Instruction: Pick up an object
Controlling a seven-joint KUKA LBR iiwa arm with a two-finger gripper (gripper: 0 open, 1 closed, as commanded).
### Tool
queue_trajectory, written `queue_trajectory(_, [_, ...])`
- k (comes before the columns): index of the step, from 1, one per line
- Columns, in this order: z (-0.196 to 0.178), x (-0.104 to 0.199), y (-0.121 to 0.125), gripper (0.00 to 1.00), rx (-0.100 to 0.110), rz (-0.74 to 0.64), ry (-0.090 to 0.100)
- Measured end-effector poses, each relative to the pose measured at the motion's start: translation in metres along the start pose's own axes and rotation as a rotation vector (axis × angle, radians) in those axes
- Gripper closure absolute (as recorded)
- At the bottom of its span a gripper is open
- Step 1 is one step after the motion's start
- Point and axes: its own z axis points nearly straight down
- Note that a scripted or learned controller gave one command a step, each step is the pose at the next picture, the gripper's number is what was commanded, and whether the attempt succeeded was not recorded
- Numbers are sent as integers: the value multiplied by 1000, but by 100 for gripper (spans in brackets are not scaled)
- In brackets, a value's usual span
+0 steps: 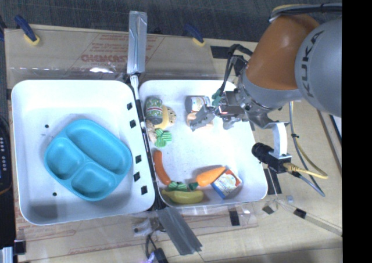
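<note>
Dark carpet surrounds the bench [325, 198], which carries two shallow white bins side by side. Lying in the left bin [29, 105] is a blue divided plate [87, 160]. Several small toy foods sit in the right bin [192, 140]: a round can [154, 108] near the divider, a yellow piece [168, 118] beside it, a green ridged piece [163, 137], a long orange sausage [161, 168], a banana [185, 196] along the near wall, a carrot [207, 176] and a small carton [226, 183] just beside the carrot.

Nearest the hand [204, 115] is a small grey and yellowish object [195, 105] in the upper middle of the right bin; blur keeps me from telling what it is. It is probably light hollow plastic, stiff and somewhat slippery, so it could skid or tip if pinched off-centre. A grip across its narrower width, low on the body, seems safest.

From the right the arm [314, 58] reaches in, its orange band above the wrist, with the wrist bent down over the far right part of the bin. Whether the hand is spread or closed, and whether it has hold of anything, I cannot tell; it sits at or just beside the grey object.
</note>
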Motion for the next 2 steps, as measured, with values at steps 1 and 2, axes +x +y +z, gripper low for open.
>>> queue_trajectory(1, [130, -48, -58, 0, 8, 23, 2])
queue_trajectory(2, [167, -80, -53, 0, -6, -81, 0])
